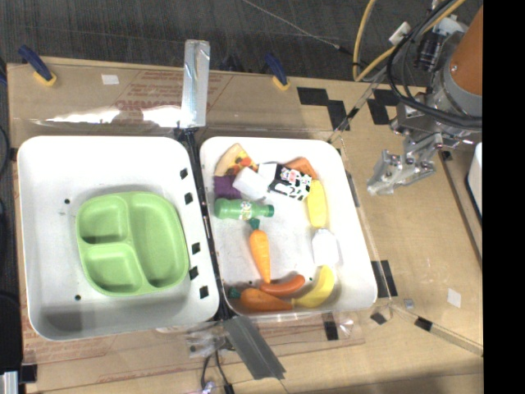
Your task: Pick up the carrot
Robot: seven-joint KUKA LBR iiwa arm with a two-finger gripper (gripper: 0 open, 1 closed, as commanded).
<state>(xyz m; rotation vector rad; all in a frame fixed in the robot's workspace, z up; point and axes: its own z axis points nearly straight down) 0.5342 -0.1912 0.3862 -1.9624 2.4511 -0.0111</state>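
Camera view, 1 of 1. Desk: brown surface w/ 2 shallow white bins side by side. Left bin: holds 1 green compartment tray, 3 sections, lying flat near bin centre. Right bin: mixed toy food. Carrot: orange, lying flat approx. mid-bin, green top toward the far side, tip pointing to the near side; just below the green bottle, which lies on its side. Near edge of right bin: red-orange sausage-like item just beside carrot tip, banana at near-right corner, another orange item at near-left. Right side: yellow piece, white item below it. Far end: black-and-white carton, white block, purple item, pizza-like slice. Arm: grey, orange band, cables, upper right of frame. Tool: over bare desk, right of the right bin, well apart from carrot; nothing seen between fingers; can't tell whether fingers are spread or closed, too small/blurred. Silver tape strip at far edge between bins.
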